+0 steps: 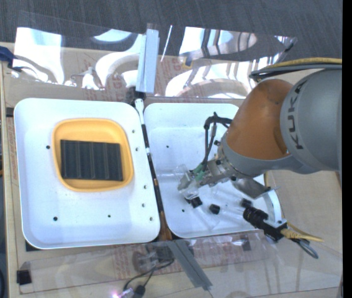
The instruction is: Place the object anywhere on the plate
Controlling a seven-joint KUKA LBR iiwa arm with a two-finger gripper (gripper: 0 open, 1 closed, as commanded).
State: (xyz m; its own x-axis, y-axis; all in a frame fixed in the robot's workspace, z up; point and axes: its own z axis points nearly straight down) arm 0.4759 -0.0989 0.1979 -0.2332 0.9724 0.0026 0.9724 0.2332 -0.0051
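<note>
Yellow and rounded, the plate (92,155) lies in the middle of the left bin (30,197), with a dark ribbed rectangle (92,159) set flat in its centre. The bin itself is white and shallow, its right rim running just beside the left rim of the right bin (169,135).

The grey arm (300,126) comes in over the right bin's right edge, its orange band (256,126) hanging above the bin's upper right part. Below it the gripper (195,182) points toward the bin's centre, low over the floor. Whether its fingers are parted or closed cannot be told; the tip is a tangle of clear and dark parts.

Small dark pieces (213,208) lie on the right bin's floor just under the gripper tip, toward the near edge. Which of them, if any, is the object to be moved is unclear. A black fitting (253,215) sits near the bin's near right corner.
</note>
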